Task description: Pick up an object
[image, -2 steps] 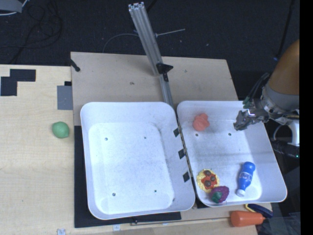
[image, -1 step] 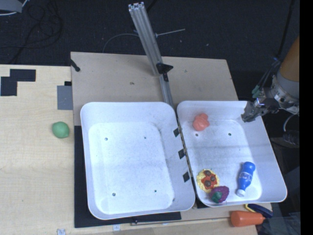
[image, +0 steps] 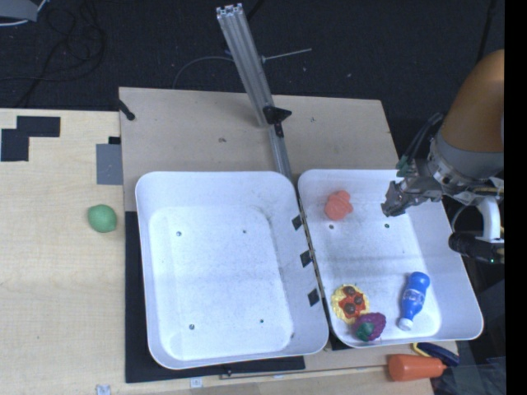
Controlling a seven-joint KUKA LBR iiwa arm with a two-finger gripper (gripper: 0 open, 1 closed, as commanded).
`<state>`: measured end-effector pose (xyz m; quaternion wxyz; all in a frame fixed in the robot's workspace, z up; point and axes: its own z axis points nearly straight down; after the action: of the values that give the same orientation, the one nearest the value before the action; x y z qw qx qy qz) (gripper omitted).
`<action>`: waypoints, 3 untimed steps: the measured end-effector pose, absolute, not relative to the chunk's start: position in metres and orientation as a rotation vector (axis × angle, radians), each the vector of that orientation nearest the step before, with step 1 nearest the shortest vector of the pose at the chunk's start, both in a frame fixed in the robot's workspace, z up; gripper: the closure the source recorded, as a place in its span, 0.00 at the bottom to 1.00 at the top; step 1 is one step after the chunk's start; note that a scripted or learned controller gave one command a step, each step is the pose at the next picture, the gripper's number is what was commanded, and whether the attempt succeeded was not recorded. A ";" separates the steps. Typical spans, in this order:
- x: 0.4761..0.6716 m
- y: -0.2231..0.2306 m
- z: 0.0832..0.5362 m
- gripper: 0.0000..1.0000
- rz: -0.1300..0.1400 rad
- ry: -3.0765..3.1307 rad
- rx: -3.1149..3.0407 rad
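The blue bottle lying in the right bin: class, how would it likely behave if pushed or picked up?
The blue bottle lies on its side, so its rounded body would probably roll when nudged. It looks like smooth plastic, likely light and somewhat slippery. Its narrower white cap end may offer an easier grasp.

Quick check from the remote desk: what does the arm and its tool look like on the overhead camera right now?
The arm enters from the right with a rounded orange band above a grey wrist section. Dark cables loop along the wrist. The tool is small, dark grey to black and angular. A white fitting with a dark piece sits just below the wrist.
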<state>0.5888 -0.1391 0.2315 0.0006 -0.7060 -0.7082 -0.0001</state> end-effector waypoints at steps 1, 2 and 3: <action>0.575 -0.084 0.223 1.00 0.000 -2.224 -2.217; 0.572 -0.038 0.233 1.00 -0.001 -2.224 -2.219; 0.561 0.011 0.242 1.00 -0.001 -2.224 -2.218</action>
<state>0.5606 0.0110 0.2416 0.0006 -0.7061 -0.7081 -0.0002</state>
